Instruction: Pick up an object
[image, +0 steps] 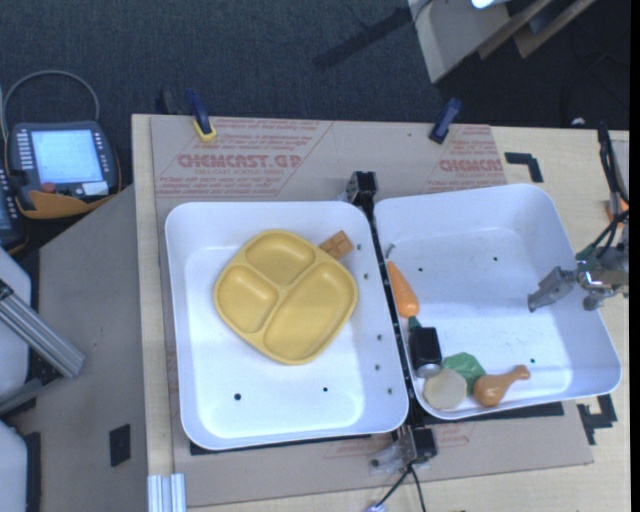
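This is a robotics lab. The 2 white bins (285, 425) stand on a bench (330, 150) covered with clamped board, a teach pendant (62, 165) with lit screen lies beside it, and cables run along the edge.

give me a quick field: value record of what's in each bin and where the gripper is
left bin: yellow divided plate; small brown block at the plate's far edge
right bin: carrot, black block, green piece, pale round piece, toy drumstick, all along the near-left side
gripper: over the right bin's right side, apart from the items, holding nothing
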